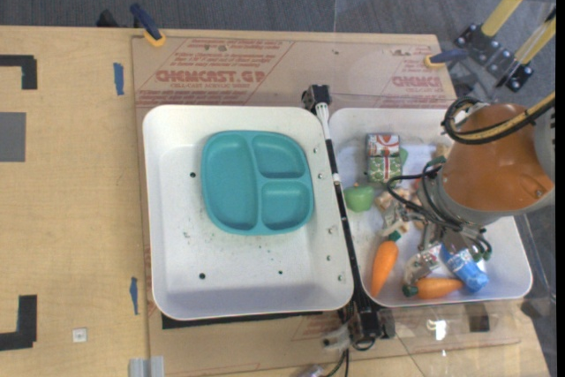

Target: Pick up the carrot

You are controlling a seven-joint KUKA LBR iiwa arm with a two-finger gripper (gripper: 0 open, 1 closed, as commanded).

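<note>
- Grey carpet lies beyond the wooden bench (71, 216), and on the bench a cardboard sheet (265, 66) sits under two white bins.
- Left bin (177, 278) holds a teal divided plate (258, 182), lying flat toward the bin's 12 o'clock side.
- Right bin (521, 265) holds my working clutter, and my arm comes in from 3 o'clock with its orange band (490, 163) over the bin.
- My gripper (434, 253) hangs low over the bin's 6 o'clock part; wires and the wrist hide its tips, so I cannot tell how it is set.
- One carrot (383, 266) lies at about 7 o'clock in the right bin, near the divider between the bins. Its long axis runs from 1 o'clock to 7 o'clock, thick end up toward 1, narrow tip down toward 7.
- A second carrot (438, 286) lies just below my gripper, nearly level, its green end toward 9 o'clock.
- Blue packet (465, 269) sits just beside that second carrot, at its 2 o'clock.
- Green round item (359, 198) rests by the divider at 10 o'clock in the bin.
- Red and green carton (385, 156) stands toward 12 o'clock.
</note>
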